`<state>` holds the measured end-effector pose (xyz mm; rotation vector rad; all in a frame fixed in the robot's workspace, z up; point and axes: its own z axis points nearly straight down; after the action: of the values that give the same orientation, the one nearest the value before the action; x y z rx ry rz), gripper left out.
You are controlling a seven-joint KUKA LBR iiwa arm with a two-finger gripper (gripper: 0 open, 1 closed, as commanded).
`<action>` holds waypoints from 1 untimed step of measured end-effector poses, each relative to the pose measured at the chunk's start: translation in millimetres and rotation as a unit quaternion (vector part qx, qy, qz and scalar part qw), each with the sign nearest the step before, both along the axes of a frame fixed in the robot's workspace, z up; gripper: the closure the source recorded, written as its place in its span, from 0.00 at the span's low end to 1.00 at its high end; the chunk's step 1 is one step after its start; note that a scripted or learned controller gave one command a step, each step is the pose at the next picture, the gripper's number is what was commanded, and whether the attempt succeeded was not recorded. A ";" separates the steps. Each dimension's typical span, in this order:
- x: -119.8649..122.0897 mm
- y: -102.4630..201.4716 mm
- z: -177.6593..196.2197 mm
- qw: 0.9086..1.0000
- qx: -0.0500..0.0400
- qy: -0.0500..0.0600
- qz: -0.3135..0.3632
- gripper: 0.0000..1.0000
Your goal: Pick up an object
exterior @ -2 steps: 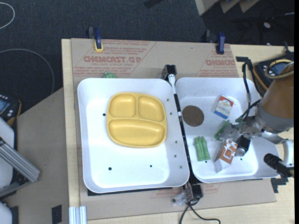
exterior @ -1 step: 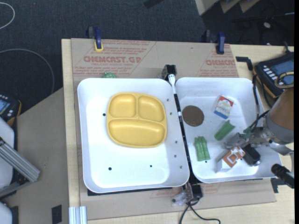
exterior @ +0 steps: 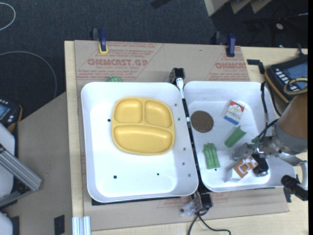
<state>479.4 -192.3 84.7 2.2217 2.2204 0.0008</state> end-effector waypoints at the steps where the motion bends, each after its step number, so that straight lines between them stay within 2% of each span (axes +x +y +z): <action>1: 0.0 9.6 0.0 1.000 0.001 0.001 0.001 0.00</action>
<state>479.3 -182.7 84.7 2.2215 2.2226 0.0009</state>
